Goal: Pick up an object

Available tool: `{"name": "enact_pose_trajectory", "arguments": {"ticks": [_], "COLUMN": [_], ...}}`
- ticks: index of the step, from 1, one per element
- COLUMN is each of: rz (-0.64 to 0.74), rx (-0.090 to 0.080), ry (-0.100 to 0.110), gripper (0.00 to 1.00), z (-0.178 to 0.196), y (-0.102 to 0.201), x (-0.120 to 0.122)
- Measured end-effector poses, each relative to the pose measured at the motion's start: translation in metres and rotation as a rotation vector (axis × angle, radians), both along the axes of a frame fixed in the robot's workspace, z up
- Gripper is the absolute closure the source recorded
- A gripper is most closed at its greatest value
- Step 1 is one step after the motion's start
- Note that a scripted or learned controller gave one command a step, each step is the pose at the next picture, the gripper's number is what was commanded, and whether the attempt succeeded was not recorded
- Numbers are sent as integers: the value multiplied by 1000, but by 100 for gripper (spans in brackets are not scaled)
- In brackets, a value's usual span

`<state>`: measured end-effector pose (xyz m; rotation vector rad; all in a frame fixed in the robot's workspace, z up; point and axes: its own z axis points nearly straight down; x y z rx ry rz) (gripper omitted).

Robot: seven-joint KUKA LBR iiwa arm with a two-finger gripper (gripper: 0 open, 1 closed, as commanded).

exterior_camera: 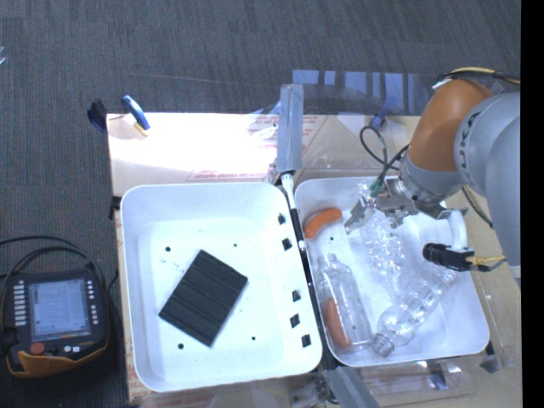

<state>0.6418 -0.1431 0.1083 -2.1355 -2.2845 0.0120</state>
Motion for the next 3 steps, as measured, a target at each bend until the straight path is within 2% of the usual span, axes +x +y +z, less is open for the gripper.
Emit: {"name": "enact_pose_trajectory", "arguments": {"ticks": [1,2,3], "rz": [91,189,25], "rx": [-2,2,-3], "ry": [-13,8,-10], "gripper": [0,0,0], "z": [43,-25,11], "y": [-24,57,5], "x": [-11,-2,2]}}
